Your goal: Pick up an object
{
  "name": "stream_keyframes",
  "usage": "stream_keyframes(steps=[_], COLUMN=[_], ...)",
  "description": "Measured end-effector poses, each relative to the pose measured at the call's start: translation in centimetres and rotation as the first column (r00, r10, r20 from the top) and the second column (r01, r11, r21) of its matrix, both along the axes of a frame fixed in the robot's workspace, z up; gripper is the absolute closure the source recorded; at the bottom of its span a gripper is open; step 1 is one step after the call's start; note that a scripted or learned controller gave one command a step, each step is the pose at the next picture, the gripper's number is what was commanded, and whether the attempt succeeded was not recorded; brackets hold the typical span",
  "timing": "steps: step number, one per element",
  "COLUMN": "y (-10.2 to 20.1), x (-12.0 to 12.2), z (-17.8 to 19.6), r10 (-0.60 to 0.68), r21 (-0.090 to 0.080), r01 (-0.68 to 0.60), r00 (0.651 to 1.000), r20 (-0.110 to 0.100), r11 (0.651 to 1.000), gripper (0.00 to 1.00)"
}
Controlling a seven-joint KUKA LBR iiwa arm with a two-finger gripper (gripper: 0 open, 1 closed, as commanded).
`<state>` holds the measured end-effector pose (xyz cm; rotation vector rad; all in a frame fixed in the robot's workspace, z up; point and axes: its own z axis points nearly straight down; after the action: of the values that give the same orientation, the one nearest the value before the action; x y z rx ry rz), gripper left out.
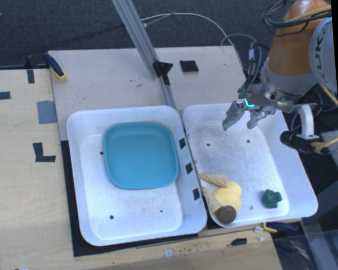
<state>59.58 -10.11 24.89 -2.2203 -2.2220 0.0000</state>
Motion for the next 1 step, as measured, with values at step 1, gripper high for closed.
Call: stream_keyframes(steps=[1], y=[0.00], x=[-0.01], z=[-0.01], r10=[0.000], r21=[0.000], r01=[0.000], r00=[1.000], r20=[0.000], r11=[1.000], gripper=[0.00])
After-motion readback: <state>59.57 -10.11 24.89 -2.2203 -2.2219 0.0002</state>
